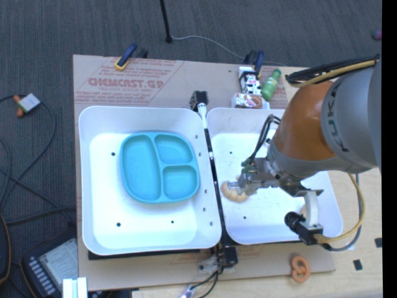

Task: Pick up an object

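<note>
Grey arm (356, 117) with orange band, black and yellow cables.

You are looking at a robotics lab bench. Two white bins (149, 113) sit on a cardboard sheet (142, 79) held down by blue clamps (126, 55). Beyond that sheet, grey carpet (56, 17) carries loose cables (25, 166) and a stand pole (163, 10). The industrial arm (335, 117) overhangs the bins.

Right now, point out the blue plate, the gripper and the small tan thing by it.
blue plate (159, 167), camera view, central divider.
gripper (240, 187), camera view, between fingertips.
small tan thing (233, 194), camera view, its curved body.
</note>
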`<action>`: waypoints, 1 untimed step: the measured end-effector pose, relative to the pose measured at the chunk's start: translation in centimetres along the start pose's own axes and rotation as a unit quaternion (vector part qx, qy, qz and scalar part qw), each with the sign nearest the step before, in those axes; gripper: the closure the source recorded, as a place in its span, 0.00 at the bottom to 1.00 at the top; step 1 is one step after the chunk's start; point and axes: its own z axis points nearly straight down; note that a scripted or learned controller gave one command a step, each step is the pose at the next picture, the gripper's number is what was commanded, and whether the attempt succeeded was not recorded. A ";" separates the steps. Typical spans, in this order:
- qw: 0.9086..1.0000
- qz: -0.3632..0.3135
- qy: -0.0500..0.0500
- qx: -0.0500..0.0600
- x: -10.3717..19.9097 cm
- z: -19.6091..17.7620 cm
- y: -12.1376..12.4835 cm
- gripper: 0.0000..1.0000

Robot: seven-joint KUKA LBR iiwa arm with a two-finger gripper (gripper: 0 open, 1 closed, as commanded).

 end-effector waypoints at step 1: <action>1.000 0.001 0.000 0.000 -0.1 0.0 0.0 0.00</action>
